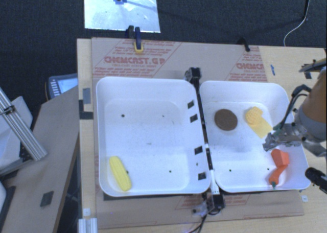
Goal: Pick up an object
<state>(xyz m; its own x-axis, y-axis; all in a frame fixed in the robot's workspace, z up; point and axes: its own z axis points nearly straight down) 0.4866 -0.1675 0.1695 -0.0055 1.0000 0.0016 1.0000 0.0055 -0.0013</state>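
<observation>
The gripper [272, 141] is hovering just above the toy carrot [277, 165] lying in the right bin [240, 183], near the yellow corn piece [257, 120] and brown disc [225, 119].

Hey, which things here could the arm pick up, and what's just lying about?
Pickable:
corn cob, left bin
brown disc, right bin
yellow piece, right bin
orange carrot, right bin, just below the hand

Lying about:
blue and yellow clamp
silver sheet
cardboard
</observation>
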